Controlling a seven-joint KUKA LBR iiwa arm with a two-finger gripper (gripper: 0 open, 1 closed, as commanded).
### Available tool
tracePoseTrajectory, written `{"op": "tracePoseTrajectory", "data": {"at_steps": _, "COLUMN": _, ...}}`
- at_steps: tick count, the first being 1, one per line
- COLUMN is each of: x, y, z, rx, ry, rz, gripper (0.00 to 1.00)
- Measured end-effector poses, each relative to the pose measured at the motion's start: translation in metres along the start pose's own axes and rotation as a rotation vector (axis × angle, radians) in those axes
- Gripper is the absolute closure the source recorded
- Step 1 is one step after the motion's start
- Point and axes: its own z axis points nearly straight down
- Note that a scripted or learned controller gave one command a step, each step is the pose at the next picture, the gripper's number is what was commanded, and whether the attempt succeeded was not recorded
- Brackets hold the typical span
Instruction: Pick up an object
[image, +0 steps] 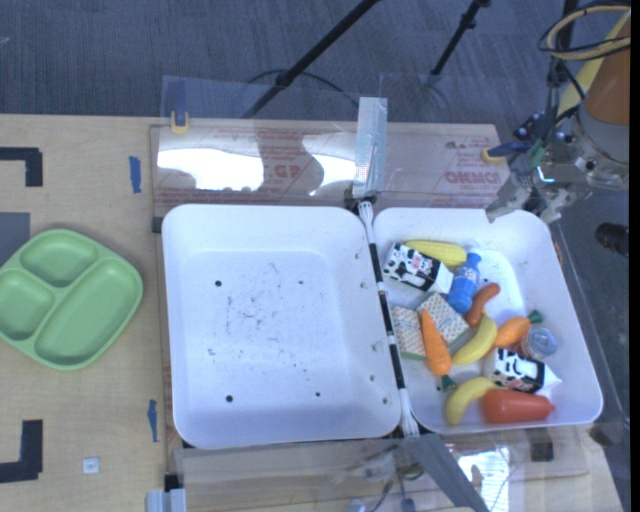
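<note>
The right bin holds a heap of toy food. A yellow banana lies at the back beside a black-and-white cow-patterned block and a blue bottle. An orange carrot lies across a tan waffle piece. Two more bananas lie nearer the front, with a second cow-patterned piece and a red-orange pepper. My gripper hangs above the bin's back right corner, open, with nothing between its fingers.
The left bin lies next to the right one, a hinge strip between them. A green divided plate rests on the wooden bench at far left. A clear plastic wall stands behind both bins. Cables hang by the arm.
</note>
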Motion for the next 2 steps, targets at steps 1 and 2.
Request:
{"op": "tracePoseTrajectory", "data": {"at_steps": 1, "x": -0.054, "y": -0.107, "z": 0.109, "rx": 0.001, "ry": 0.002, "rz": -0.072, "gripper": 0.0}}
{"op": "tracePoseTrajectory", "data": {"at_steps": 2, "x": -0.046, "y": -0.118, "z": 0.154, "rx": -0.007, "ry": 0.011, "rz": -0.098, "gripper": 0.0}}
